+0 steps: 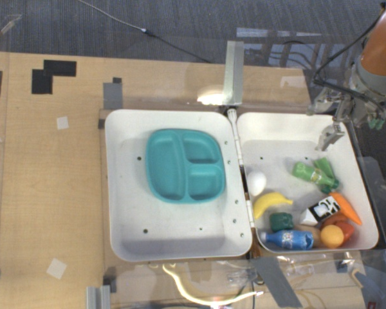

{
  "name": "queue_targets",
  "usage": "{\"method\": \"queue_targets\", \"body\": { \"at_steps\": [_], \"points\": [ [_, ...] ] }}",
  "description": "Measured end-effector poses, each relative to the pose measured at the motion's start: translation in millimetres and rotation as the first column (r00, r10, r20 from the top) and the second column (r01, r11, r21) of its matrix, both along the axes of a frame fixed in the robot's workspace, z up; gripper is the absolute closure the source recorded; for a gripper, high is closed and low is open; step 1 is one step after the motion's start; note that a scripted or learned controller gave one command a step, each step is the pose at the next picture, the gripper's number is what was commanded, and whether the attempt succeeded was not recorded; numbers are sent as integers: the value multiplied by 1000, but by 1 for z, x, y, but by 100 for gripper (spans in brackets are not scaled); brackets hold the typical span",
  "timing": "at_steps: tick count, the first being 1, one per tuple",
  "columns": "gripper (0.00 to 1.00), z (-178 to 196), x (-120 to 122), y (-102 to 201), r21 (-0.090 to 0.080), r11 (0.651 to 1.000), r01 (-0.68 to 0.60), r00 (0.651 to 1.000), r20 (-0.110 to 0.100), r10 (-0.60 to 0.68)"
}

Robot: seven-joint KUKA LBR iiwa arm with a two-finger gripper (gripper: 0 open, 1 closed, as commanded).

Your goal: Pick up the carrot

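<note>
Claw (329, 136) hangs above the right bin's (276, 134) far corner, finger state indeterminate, holding nothing, well apart from the carrot (347, 208) lying at the near right among other toys; pickup not begun.

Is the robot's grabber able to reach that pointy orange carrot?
Probably yes. The gripper hangs over the right white bin, and the pointy orange carrot lies uncovered on top, though toys crowd its sides.

Light wood bench (45, 192), two shallow white bins side by side w/ left bin (125, 237), right bin (276, 137), black marks (51, 74) top left
</note>
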State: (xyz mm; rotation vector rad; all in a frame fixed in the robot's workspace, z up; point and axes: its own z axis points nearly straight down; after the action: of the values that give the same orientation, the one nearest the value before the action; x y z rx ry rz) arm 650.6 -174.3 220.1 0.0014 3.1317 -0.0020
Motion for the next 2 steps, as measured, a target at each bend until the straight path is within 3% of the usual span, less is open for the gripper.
{"method": "queue_targets", "body": {
  "at_steps": [1,2],
  "points": [
    [0,31,-14,70,4,996,92,996,3,-92],
    [0,52,-62,127,5,987,158,987,1,-158]
  ]
}}
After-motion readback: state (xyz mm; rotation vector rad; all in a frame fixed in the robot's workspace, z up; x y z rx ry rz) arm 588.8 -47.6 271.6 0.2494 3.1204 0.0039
